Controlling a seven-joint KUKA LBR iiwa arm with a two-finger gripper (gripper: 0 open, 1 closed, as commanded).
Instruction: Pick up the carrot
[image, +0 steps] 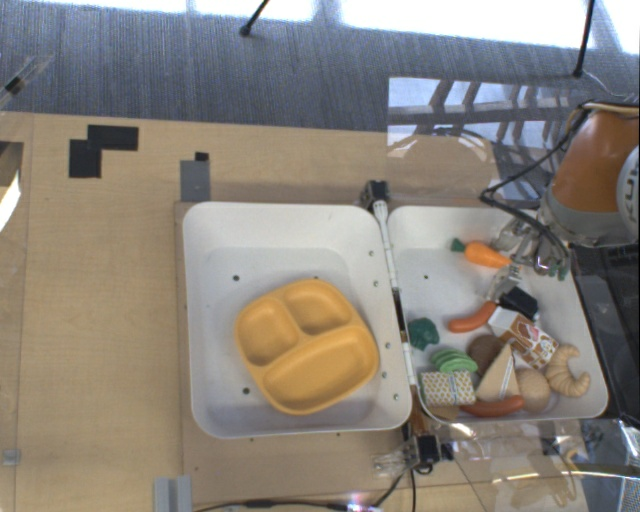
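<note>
The carrot (485, 255) is orange with a green top and lies near the back of the right bin (430, 240), its top pointing left. My gripper (528, 250) hangs just right of the carrot's thick end, close to it or touching it. The grey arm with its orange band (590, 165) comes in from the upper right. Nothing shows plainly between the gripper's tips.
A pile of toy food fills the front of the right bin: an orange sausage (472, 319), broccoli (423, 332), green slices (452, 360), a cheese wedge (497, 375), a croissant (568, 368) and a red sausage (492, 406). A yellow divided plate (307, 345) sits in the left bin (210, 300).
</note>
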